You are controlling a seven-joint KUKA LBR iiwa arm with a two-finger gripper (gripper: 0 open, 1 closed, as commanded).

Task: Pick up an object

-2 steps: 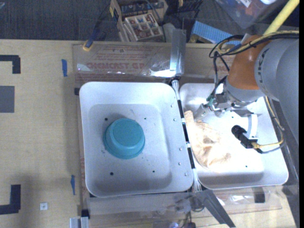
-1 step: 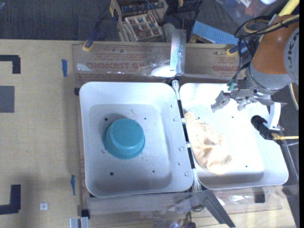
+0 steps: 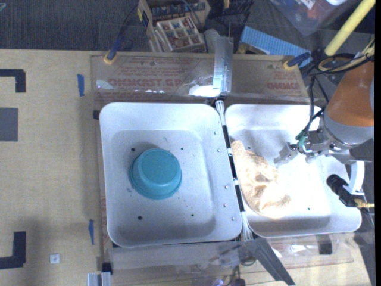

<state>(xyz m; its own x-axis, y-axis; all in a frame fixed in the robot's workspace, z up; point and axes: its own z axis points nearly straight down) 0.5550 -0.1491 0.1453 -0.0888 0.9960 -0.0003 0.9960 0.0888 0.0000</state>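
Surroundings: a light wooden bench (image 3: 47,177) with black tape marks and short blue tape strips; behind it, dark floor with a small crate of boxes (image 3: 175,25), a blue ribbed pad (image 3: 269,42) and a yellow rod (image 3: 352,18) at the upper right.
Back edge: a clear plastic sheet with reversed red lettering (image 3: 158,75) lies along the far side of both bins.
Left bin (image 3: 116,130): shallow, white, rounded corners, with small dark specks on its floor.
Teal bowl (image 3: 156,173): upside down on the left bin's floor, slightly left of centre, clear of all walls; round, so it has no long axis.
Right bin (image 3: 268,119): white, touching the left bin along the middle divider.
Tan cloth (image 3: 259,177): crumpled, lying in the right bin against its left wall; long axis runs from the upper left to the lower right, the broader bunched end toward the near side.
Arm (image 3: 354,103): grey with an orange band, entering from the right above the right bin.
Gripper (image 3: 287,153): low over the right bin, pointing left, its tip just beside the cloth's upper right edge; whether it touches cannot be told.
Fingers: too small and blurred to tell whether apart or together; nothing is seen between them.
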